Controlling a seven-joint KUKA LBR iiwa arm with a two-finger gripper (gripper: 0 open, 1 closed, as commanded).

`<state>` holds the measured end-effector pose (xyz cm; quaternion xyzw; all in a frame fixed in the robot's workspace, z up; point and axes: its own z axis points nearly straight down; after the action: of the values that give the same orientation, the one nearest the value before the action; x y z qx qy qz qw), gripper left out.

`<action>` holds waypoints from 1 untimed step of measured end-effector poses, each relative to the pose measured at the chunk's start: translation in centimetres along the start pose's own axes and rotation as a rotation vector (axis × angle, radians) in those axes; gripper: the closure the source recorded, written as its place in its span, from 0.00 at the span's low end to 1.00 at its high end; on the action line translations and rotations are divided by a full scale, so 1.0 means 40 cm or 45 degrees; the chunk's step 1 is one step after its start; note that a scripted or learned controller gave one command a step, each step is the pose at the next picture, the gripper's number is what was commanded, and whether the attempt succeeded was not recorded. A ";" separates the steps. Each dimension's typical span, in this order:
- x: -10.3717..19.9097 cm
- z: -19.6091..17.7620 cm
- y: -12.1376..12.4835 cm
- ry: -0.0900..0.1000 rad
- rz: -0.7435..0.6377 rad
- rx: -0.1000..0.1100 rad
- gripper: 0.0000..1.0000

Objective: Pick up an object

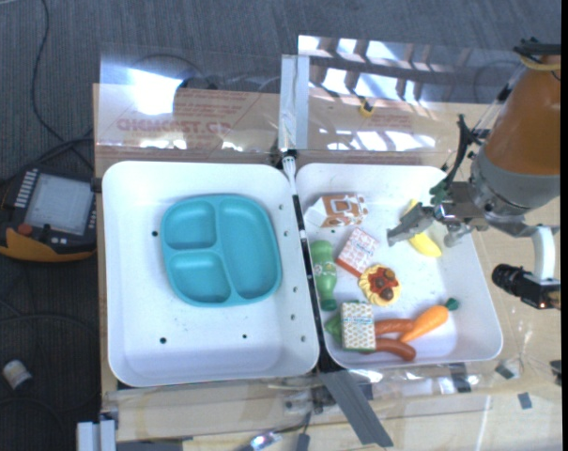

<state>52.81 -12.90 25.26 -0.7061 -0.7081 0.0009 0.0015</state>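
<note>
My gripper (429,233) hangs over the upper right part of the right bin (481,299). Its fingers (401,231) are spread open on either side of a yellow banana-like toy (426,244), which lies on the bin floor just below them. I cannot tell whether they touch it. To the left of it lie a white and orange carton (345,209), a red checkered packet (357,250) and a round red and yellow piece (380,285). An orange carrot (426,321), a red sausage (394,348) and a small green box (357,327) sit near the front wall.
The left bin (124,280) holds a teal divided plate (218,250). Green toy vegetables (323,275) lie along the right bin's left wall by the divider. Clear plastic sheets (377,101) stand behind both bins. A black handheld unit (49,214) rests on the floor at left.
</note>
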 end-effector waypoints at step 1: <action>-0.100 0.113 0.120 0.001 0.110 0.000 0.00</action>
<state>57.62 -16.89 20.72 -0.7361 -0.6768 0.0006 0.0015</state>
